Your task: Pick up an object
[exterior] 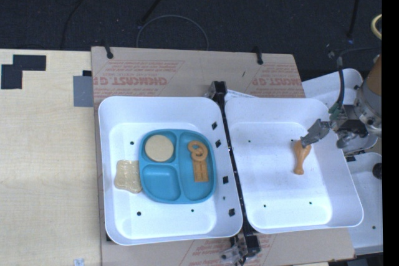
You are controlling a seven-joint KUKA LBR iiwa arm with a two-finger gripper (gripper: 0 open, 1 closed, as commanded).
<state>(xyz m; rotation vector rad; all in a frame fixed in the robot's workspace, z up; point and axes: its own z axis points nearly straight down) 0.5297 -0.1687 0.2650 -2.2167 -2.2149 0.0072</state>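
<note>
Where right bin holds it, wooden piece (301,158) upright-lengthwise.

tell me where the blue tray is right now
The blue tray lies in the left bin in the camera view, with a pale yellow piece against its left edge.

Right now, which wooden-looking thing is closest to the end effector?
The tan stick-shaped piece, alone in the right bin. The others sit with the blue tray.
</note>
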